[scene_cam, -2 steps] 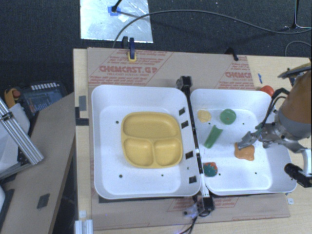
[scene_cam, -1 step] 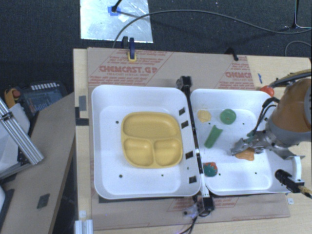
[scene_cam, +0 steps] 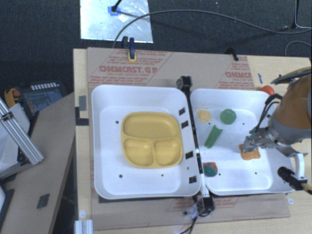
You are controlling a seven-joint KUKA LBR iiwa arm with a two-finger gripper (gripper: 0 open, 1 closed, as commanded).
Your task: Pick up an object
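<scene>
A: Where does the gripper (scene_cam: 251, 146) sit?

B: Low in the right bin (scene_cam: 234, 182), right over the orange piece (scene_cam: 251, 154), which lies toward that bin's right side. The arm (scene_cam: 292, 116) reaches in from the right and covers the wrist. The gripper is touching or just above the piece; which one, the view cannot settle. Nor can one tell whether the gripper has clenched on it or is released.

A: So the orange piece is the likely target?

B: Judging by position, yes. Taking it as the landmark: the green stick (scene_cam: 213, 136) lies to its left, tilted. The round green piece (scene_cam: 227, 115) is up and left of it, with the pale yellow disc (scene_cam: 204, 115) further left again. The small teal and red lump (scene_cam: 210, 168) is down and left, near the bin's wall. The yellow divided tray (scene_cam: 151, 139) is well apart to the left, in the left bin (scene_cam: 109, 145).

A: How would the orange piece handle?

B: It looks like a small toy food item, probably light plastic or foam, so weight should be no concern. It appears low and flat with an uneven outline, and flat things tend to slip under closing fingers. A fair guess is to close across its narrow width, low against the bin floor. The surface could be smooth, so a centred hold seems safer than an edge pinch.
</scene>
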